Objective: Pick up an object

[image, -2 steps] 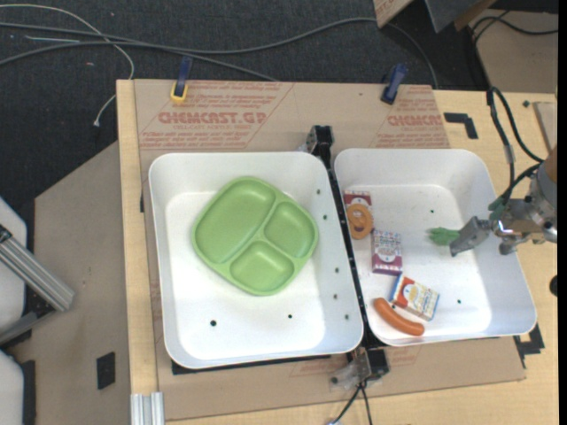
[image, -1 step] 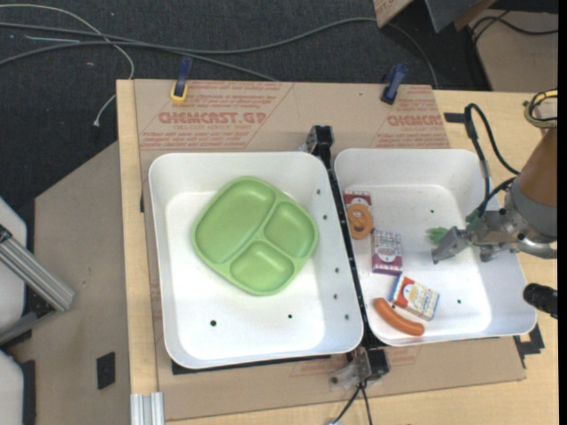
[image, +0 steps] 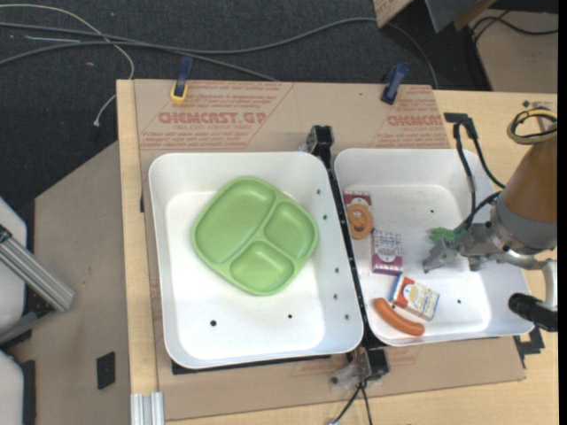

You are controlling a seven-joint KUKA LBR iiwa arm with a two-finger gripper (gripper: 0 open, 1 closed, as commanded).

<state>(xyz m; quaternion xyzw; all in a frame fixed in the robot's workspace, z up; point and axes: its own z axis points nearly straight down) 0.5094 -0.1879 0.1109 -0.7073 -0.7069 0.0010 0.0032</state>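
Hand (image: 440, 255) is low in the right bin (image: 416, 168), coming in from the bin's right side. Can't tell how far it's open from this angle; nothing visibly between the fingers. A small green object (image: 443, 234) sits right at the hand, just above the tip, touching or nearly so; can't tell which.

Nearest other item: purple-and-white packet (image: 387, 251), just left of the hand, apart from it. Orange-and-white carton (image: 415, 297) lies below-left of the hand, near. Hot dog (image: 397, 317) just beyond the carton, at the bin's front edge, touching or almost touching the carton. Pretzel (image: 360, 220) on a red-and-white packet (image: 358, 201), further left and up from the hand, by the bin's left wall.

Well away to the left: green divided plate (image: 255, 235) in the left bin (image: 177, 237), lying flat. Both bins sit on the cardboard-covered counter (image: 230, 113).
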